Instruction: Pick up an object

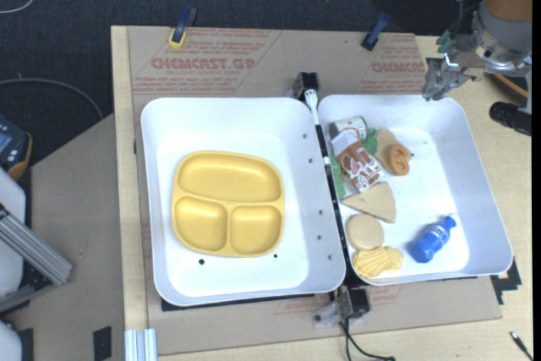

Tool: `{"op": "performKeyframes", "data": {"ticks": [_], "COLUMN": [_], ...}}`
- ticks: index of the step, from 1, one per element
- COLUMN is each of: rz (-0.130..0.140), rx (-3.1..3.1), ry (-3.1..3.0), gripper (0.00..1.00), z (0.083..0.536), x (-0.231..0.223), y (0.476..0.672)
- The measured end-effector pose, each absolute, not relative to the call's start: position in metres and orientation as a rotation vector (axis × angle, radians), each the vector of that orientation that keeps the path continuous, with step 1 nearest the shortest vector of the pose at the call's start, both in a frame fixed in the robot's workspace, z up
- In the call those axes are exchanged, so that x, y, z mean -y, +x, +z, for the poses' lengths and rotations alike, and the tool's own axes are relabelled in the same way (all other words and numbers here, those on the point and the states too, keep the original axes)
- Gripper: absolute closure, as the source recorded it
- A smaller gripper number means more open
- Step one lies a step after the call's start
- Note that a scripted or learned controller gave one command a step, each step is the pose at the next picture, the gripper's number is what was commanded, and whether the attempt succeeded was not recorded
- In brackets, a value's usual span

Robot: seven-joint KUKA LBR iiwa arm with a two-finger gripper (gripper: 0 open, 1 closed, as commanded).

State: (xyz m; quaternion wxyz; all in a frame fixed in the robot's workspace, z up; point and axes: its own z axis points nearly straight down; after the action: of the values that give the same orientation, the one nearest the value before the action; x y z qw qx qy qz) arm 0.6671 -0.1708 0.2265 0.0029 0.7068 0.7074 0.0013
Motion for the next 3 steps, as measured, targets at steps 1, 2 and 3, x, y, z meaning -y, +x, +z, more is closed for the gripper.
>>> {"op": "performKeyframes", "data": {"ticks": [1, 2, 3], "rz": [-0.001, -0.003, -0.002], "rx": [-2.229, -2.228, -2.229], "ry": [2.220, 2.222, 2.222], "gripper": [1.00, 1.00, 1.00], "z": [0.221, 0.212, 0.213], "x": [0.124, 0.091, 0.054], "y": [0.631, 0.593, 0.551]}}
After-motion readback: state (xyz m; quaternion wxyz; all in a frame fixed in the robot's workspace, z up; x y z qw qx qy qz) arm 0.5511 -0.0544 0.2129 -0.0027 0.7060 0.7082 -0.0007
